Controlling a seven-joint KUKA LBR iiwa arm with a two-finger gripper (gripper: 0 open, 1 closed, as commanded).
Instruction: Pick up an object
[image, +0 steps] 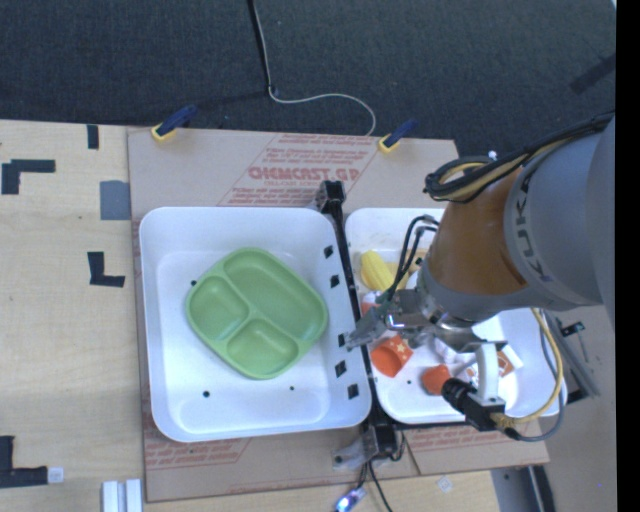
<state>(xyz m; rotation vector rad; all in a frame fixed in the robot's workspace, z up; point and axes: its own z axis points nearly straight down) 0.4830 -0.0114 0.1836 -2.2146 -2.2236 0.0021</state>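
— Where is your gripper right now?

— My gripper (385, 325) hangs low inside the right bin (535, 395), close to that bin's left wall, with my grey arm (540, 225) and its orange band (480, 235) crossing above the bin from the right.

— Spread or pinched?

— I cannot tell; my own wrist covers too much of it.

— And the things to pick?

— An orange object (390, 357) lies just below my gripper near the left wall, though I can't say whether I touch it. A smaller red-orange piece (435, 378) sits near the bin's front edge. A yellow object (376, 268) lies toward the back-left corner.

— The other bin?

— The left bin (165, 300) carries a green divided tray (257, 312), set at a slant in its middle.
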